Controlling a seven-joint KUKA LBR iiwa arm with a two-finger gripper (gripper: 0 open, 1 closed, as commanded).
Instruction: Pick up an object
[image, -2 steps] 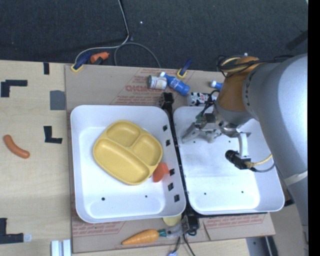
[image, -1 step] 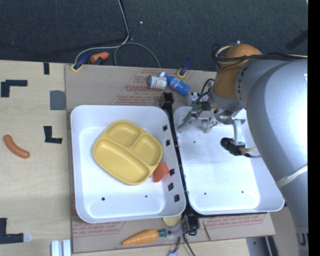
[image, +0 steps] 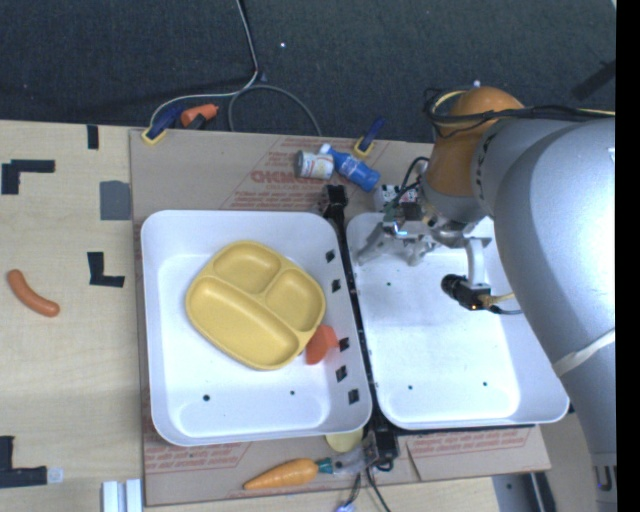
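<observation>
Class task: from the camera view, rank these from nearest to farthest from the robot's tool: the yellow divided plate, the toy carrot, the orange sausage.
Measured from the tool, at the right bin's top-left:
1. Yellow divided plastic plate, in the left bin.
2. Orange toy carrot, on the bench below the bins.
3. Orange toy sausage, far left on the wooden table.

Two white bins (image: 165, 400), one yellow divided plate (image: 256, 303), one carrot (image: 282, 474), one sausage (image: 32, 293), one small orange piece (image: 320, 345)
</observation>
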